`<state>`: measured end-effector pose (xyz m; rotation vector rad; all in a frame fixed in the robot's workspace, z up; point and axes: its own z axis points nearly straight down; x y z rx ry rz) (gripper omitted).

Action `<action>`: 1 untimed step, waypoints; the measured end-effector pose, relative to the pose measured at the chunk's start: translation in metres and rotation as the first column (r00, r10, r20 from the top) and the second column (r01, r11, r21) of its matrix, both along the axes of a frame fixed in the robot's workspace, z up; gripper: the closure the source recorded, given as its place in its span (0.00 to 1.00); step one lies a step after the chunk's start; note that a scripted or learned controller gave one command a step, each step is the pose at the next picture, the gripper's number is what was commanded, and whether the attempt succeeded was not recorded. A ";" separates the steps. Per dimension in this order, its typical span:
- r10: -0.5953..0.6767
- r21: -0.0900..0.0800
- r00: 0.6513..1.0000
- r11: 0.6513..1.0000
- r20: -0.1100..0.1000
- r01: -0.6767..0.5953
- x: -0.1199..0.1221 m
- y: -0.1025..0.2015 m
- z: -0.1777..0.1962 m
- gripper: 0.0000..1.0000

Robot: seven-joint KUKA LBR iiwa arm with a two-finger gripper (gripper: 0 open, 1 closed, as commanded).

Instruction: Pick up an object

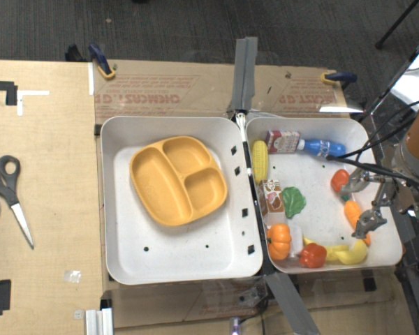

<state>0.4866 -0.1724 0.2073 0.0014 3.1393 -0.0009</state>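
The gripper (369, 204) hangs over the right edge of the right bin (314, 128), its metal fingers (370, 222) spread apart and grasping nothing; most of the arm is cut off at the frame's right side, with dark cables crossing in front of it; just beside the fingers lies a carrot (353, 213), partly masked by the gripper, and a red tomato (340, 180) sits near the upper finger, its edge hidden behind metal; along the bin's near wall rest a banana (349, 253), a red pepper (312, 255) touching it, and a small pumpkin (278, 241); a green leafy piece (293, 201) lies beside a brown packet (272, 197) whose print is too small to read; an ear of corn (260, 159) lies along the left wall, and at the far wall a carton (283, 142) meets what seems to be a blue bottle (322, 147); the left bin (126, 257) holds a yellow divided plate (178, 180), tilted across its floor; scissors (10, 194) lie well apart on the bench (42, 131), cut off at the left edge
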 end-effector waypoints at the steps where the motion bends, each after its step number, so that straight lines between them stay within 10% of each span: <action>1: -0.004 -0.001 1.000 1.000 0.001 0.004 0.100 -0.049 -0.106 0.00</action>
